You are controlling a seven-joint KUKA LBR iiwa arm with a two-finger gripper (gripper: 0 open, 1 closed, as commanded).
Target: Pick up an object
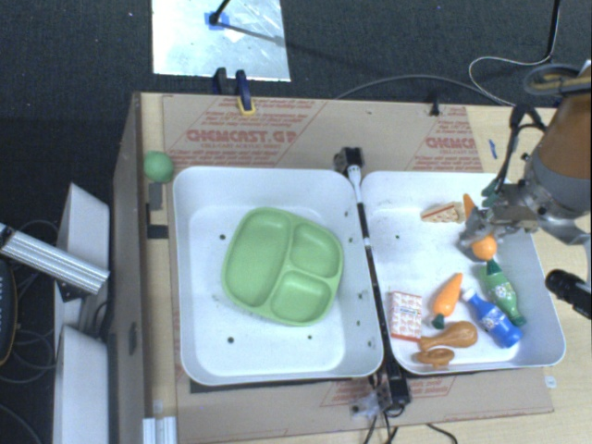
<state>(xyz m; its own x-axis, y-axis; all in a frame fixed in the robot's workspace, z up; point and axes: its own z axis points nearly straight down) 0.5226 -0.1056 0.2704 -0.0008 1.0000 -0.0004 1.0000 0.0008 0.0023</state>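
1. 2 shallow white bins sit side by side on the bench (277, 128): the left bin (199, 340) and the right bin (541, 340).
2. The left bin carries a green divided tray (282, 265), lying flat near its middle.
3. The arm comes in from the right, and its hand (483, 228) hangs low over the upper right part of the right bin — just above a small orange ball (484, 246).
4. I cannot tell the state of the hand from this slant, nor whether it touches the ball.
5. A tan wedge (443, 213) lies just left of the hand.
6. Below the ball lie a green bottle (502, 289) and a blue bottle (490, 319), close together.
7. A carrot (447, 295) rests tilted near the bin's middle; a brown drumstick-like piece (449, 337) lies at the front edge.
8. A small printed red-and-white card (404, 314) lies at the bin's left front.
9. A green ball (158, 165) sits on the bench, outside the left bin's far corner.
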